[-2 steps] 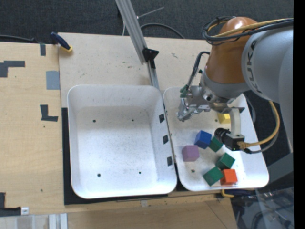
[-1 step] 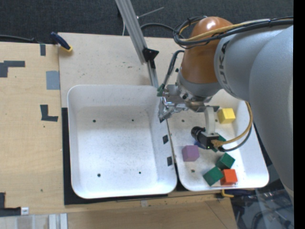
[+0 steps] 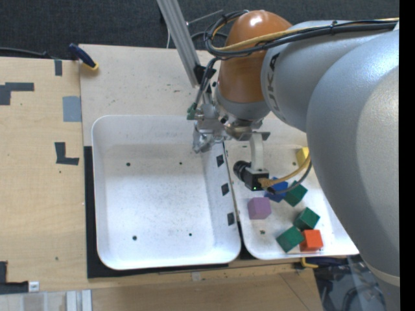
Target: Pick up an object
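— What's the big thing? 
— The arm [image 3: 337, 109], smooth grey metal with a glossy orange band, reaching in from the right. Its gripper [image 3: 202, 138] hangs over the left bin's [image 3: 155, 193] far right corner; I cannot tell how it's set.

— And the pieces? 
— All in the right bin [image 3: 272, 248]: a pale purple cube [image 3: 259, 207], three green blocks [image 3: 290, 238], an orange cube [image 3: 312, 240], a small blue piece [image 3: 277, 189].

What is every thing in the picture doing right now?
gripper: above the left bin's right edge, nothing seen in it
left bin: flat on the bench
right bin: holds the blocks
purple block: lying loose
green blocks: lying loose
orange block: touching a green block
blue block: lying loose
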### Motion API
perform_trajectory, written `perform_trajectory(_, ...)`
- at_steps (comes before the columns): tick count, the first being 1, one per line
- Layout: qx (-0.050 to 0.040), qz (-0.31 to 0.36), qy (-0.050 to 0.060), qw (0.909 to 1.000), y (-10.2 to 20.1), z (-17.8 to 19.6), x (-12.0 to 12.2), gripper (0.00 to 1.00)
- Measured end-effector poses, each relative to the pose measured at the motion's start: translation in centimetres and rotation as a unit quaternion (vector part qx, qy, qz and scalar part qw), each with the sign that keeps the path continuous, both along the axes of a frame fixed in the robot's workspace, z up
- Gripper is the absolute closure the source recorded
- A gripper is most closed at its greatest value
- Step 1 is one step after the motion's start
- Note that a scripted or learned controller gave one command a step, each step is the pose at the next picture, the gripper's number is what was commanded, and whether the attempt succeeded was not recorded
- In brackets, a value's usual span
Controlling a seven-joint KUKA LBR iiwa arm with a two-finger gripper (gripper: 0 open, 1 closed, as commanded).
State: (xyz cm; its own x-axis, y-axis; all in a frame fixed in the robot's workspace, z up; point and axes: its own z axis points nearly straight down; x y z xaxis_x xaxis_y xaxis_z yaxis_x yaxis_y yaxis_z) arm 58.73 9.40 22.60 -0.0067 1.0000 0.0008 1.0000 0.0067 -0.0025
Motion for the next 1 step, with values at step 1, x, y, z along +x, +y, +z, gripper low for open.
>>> perform_trajectory(1,-0.0015,-0.002,0.001,1.0000,-0.29,0.03,-0.07,0.00)
